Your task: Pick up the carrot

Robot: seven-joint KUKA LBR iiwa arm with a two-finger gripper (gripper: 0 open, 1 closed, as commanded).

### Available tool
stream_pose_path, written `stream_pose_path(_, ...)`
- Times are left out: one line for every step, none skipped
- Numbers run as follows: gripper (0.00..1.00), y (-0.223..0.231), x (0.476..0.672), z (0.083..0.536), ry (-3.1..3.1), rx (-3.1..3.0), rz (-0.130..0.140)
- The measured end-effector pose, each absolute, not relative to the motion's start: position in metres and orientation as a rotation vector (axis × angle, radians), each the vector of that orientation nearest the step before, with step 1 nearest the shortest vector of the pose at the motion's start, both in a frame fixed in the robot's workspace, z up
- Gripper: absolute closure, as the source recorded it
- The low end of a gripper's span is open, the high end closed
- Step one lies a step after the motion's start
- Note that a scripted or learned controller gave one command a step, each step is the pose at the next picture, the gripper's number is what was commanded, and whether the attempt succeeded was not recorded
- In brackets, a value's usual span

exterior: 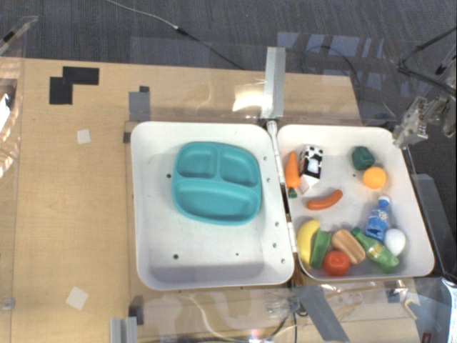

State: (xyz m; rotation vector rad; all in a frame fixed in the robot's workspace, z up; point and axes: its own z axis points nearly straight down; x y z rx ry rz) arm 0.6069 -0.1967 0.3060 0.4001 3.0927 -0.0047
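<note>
The gripper [413, 126] sits at the far right edge of the camera view, just past the upper right corner of the right bin [421, 213]. Only a small grey metal cluster of it can be made out, part of it cut off by the frame edge, and whether it is open or closed cannot be told. Nothing is visible in its grasp, and it appears to touch none of the items.

Farthest from the gripper, well to its left, the left bin [153, 213] holds a teal divided plate [216, 181], lying flat near the bin's middle.

Nearer, in the right bin, the carrot [292, 171] lies along the bin's left wall, to the left of the gripper and slightly lower, orange with a green end partly hidden against the wall. Just beside it stands a black-and-white carton [310, 167], and below that lies a sausage [324, 200].

At the bin's lower edge, well below the gripper, a yellow banana [307, 239], a red tomato [337, 263], a bread roll [348, 244] and green items crowd together, overlapping so that their outlines are hard to separate.

Closest to the gripper, just below and left of it, are a dark green vegetable [362, 156] and an orange [374, 178]. Lower down stand a blue bottle [378, 220] and a white egg [395, 242].
</note>
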Motion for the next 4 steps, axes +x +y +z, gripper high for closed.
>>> stream_pose_path(0.00,-0.205,0.589,0.180,3.119,0.381,0.002)
stream_pose_path(0.00,-0.205,0.642,0.090,3.085,0.491,-0.001)
stream_pose_path(0.00,-0.204,0.589,0.089,3.023,0.805,0.001)
stream_pose_path(0.00,-0.205,0.578,0.089,2.796,1.406,0.006)
